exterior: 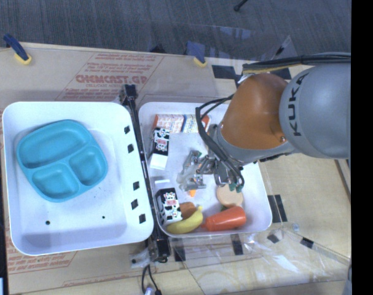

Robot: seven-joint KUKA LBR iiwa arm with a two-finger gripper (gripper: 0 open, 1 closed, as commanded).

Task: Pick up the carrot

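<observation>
The right bin's (pixel 260 183) near edge is crowded: carrot (pixel 226 218), banana (pixel 186 222) and a round piece (pixel 229 196) lie touching, hemmed by the near wall. The bin's middle floor is open. Cartons (pixel 160 141) line its left wall.

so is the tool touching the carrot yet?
Apart. The camera view shows the tool over the middle of the right bin, with bare white floor between it and the carrot lying by the near wall.

Left bin (pixel 26 235): a blue divided tray (pixel 60 158) is held.
Right bin (pixel 260 211): a banana (pixel 186 223), cartons (pixel 171 123) and a cow-print box (pixel 168 204) are held.
</observation>
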